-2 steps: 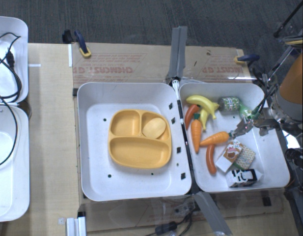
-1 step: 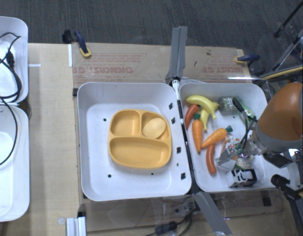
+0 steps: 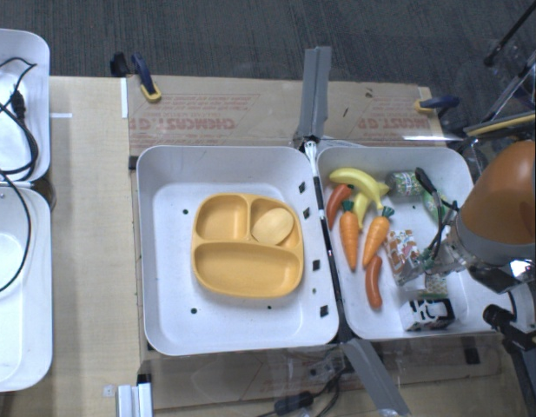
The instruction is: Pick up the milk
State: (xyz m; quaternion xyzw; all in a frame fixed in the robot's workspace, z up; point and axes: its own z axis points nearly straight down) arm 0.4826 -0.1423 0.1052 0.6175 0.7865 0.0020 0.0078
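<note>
dark grey carpet floor [image 3: 250,16] beyond a wooden bench [image 3: 85,233].

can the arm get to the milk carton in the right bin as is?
Probably yes. The milk carton lies at the near edge of the right bin, just beside the arm, with nothing on top; the wrapped packet only borders it.

My single fixed camera looks down at a slant on the tabletop [image 3: 94,233], framing both white bins [image 3: 155,259] from moderate height.
</note>
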